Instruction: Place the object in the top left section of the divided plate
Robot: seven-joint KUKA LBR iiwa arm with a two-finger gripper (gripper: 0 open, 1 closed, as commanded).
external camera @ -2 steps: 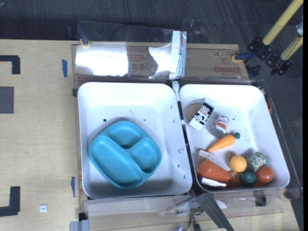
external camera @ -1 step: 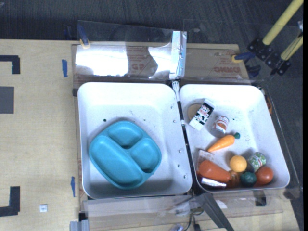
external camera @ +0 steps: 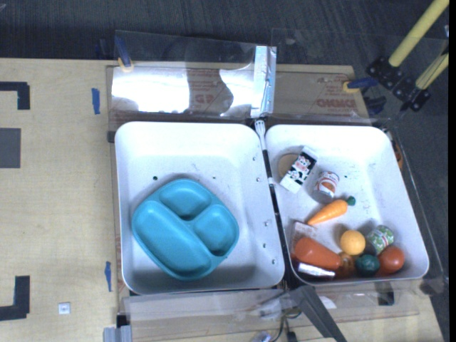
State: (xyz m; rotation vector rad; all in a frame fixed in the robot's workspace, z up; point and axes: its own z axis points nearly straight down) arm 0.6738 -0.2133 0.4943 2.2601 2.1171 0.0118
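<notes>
A blue divided plate [external camera: 185, 226] with three sections lies in the left white bin [external camera: 142, 155], toward its front; nothing rests in the sections. The right bin [external camera: 370, 152] holds the loose objects. A cow-patterned carton [external camera: 299, 169] stands beside a small can [external camera: 326, 184], with a carrot [external camera: 329, 211] just in front of them. At the front of that bin are a yellow ball [external camera: 352, 241], a green patterned ball [external camera: 381, 237], a red tomato [external camera: 392, 260], a dark green piece [external camera: 367, 263] and a long red-orange item [external camera: 315, 254].
A shiny clear panel [external camera: 189, 84] stands behind the left bin. Yellow rods with black clamps [external camera: 406, 48] cross the top right corner. The wooden bench [external camera: 50, 191] stretches left of the bins, marked with black squares and blue tape.
</notes>
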